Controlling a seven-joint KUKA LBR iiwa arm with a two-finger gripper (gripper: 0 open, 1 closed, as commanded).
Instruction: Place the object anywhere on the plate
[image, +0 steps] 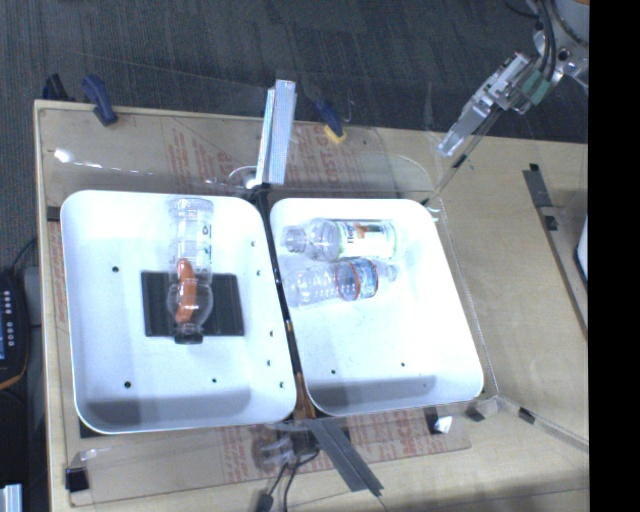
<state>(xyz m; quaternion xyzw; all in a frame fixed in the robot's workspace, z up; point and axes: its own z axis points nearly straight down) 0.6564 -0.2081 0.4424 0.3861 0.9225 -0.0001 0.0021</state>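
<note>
gripper (455, 147): far right of the scene, beyond the far right corner of the right bin, over bare bench; tilted, pointing down and left; nothing between the tips; too small to tell whether wide or narrow.
arm (520, 85): reaching in from the far right corner, grey, slanted down toward the bench.
left bin (100, 380): white, shallow, on the left half of the bench.
plate (225, 305): dark, flat, rectangular, near the middle of the left bin.
bottle (189, 270): clear with an orange part inside, lying lengthwise in the left bin, near end resting on the plate, far end reaching past the plate's far edge onto white floor.
right bin (400, 370): white, shallow, just beside the left bin, edges touching along the middle.
green bottle (345, 238): clear, green and white label, lying on its side in the far part of the right bin.
blue bottle (335, 280): clear, blue and red label, lying on its side, touching the near side of the green bottle.
clamps (100, 100): blue, on the far edge of the bench.
upright strip (276, 130): pale, standing at the far end of the seam between the bins.
</note>
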